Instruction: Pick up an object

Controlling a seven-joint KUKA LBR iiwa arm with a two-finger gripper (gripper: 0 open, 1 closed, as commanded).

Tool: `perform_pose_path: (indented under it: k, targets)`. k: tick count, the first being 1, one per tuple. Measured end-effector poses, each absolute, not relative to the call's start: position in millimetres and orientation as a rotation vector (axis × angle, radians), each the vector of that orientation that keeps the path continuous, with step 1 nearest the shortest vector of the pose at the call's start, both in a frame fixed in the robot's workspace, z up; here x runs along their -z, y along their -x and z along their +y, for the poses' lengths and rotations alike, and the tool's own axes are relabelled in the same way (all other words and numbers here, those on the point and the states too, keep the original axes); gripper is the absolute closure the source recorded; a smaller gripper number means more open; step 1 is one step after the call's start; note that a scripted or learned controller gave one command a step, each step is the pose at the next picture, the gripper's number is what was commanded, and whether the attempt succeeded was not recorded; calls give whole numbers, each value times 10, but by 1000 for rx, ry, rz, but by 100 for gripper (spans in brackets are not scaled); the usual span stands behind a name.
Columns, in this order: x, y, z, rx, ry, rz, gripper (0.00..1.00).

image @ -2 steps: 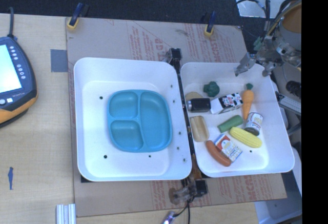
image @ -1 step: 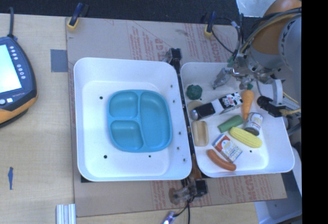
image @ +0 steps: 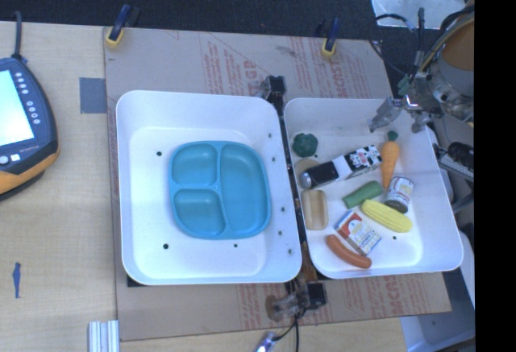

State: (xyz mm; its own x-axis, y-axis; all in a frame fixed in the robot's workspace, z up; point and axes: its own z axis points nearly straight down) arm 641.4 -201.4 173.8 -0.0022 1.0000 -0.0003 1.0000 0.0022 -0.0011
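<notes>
Gripper [image: 401, 113] over right bin [image: 451, 250] far-right corner, jaws spread wide, nothing between them; carrot [image: 389, 162] just below.

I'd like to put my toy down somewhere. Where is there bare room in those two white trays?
The left bin has bare floor all round the blue divided plate. In the right bin, the far strip between the broccoli and the gripper is free. Around the corn it is crowded.

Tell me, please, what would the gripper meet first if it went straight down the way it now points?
Probably the carrot, whose green top lies just under the gripper, or the bare floor of the right bin beside it; depth is hard to judge from this slanted view.
</notes>
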Motion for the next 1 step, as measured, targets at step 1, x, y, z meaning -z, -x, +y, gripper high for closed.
perform_pose_path:
  k: [1]
  targets:
    - [-1112, -6143, -2106, 9, 2222, -2231, 0]
